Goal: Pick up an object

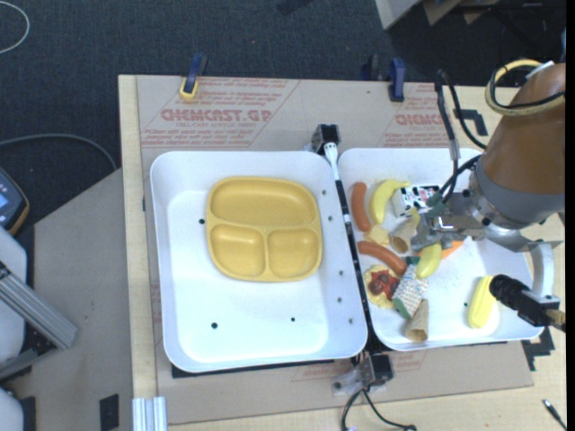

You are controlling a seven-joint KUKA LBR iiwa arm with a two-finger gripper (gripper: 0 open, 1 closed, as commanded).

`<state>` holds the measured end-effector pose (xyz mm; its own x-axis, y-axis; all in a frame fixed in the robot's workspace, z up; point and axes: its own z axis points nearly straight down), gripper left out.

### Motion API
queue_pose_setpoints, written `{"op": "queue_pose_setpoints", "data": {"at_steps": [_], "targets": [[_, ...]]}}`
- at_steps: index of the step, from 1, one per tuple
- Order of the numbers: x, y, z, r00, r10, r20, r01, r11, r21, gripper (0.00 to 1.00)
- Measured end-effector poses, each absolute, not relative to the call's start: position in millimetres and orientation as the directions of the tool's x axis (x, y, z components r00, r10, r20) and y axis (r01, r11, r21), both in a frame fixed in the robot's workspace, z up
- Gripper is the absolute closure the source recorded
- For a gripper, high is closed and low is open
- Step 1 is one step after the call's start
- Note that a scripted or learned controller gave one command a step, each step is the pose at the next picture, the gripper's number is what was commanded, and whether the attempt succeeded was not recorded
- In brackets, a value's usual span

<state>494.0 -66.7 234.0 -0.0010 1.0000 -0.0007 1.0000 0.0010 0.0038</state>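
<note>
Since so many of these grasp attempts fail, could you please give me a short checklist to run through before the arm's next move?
1. Gripper is over the right bin, above the toy pile: ok.
2. Something sits between the fingers: cannot tell, the wrist hides them.
3. Targets within reach: ok, a hot dog, a banana and a yellow piece lie in that bin.
4. Objects are spaced for a clean grasp: not ok, the middle ones lie crowded and touching.
5. Left bin holds the yellow divided tray, lying flat: ok.
</note>
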Motion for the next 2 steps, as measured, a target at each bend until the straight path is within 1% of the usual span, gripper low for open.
{"op": "queue_pose_setpoints", "data": {"at_steps": [1, 2], "targets": [[498.8, -65, 234, -0.001, 1.0, -0.001, 1.0, 0.001, 0.002, 1.0], [502.9, -69, 215, 0.001, 1.0, 0.001, 1.0, -0.001, -0.004, 1.0]]}}
